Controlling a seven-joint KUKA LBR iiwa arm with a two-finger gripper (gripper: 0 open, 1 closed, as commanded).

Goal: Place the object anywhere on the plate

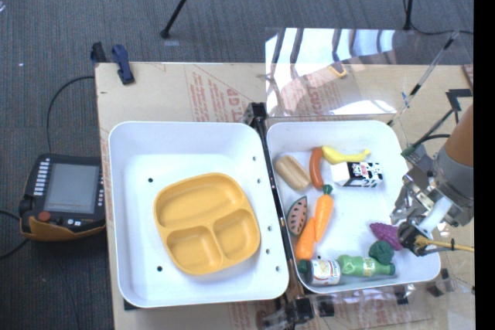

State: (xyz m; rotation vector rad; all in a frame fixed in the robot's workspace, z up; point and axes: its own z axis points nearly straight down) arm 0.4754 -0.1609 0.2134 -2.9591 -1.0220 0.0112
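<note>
Yellow plate (203,201) lies flat in the middle of the left bin (131,166), three compartments up and nothing on it. I read that as the drop target being kept open, so any release from above lands fine.

All the toys are in the right bin (363,139) on the counter (193,89), well apart from the plate. A bun (292,172), sausage (315,168), banana (344,155) and milk carton (362,174) sit at the far end. A watermelon slice (297,214) and carrot (322,214) lie along the left wall, and a green bottle (348,269) lies along the near wall.

My tool (410,214) is at the bin's right side, just beside the purple toy (384,233), with the broccoli (380,250) next to that. I'd guess the purple toy is the pick, since it's closest and has free space on its far side. I can't tell if the tool is apart or together, and I see nothing clamped in it. Task thing is in the right bin, not on the plate. Main risk is nudging the broccoli or the bin wall on approach.
</note>
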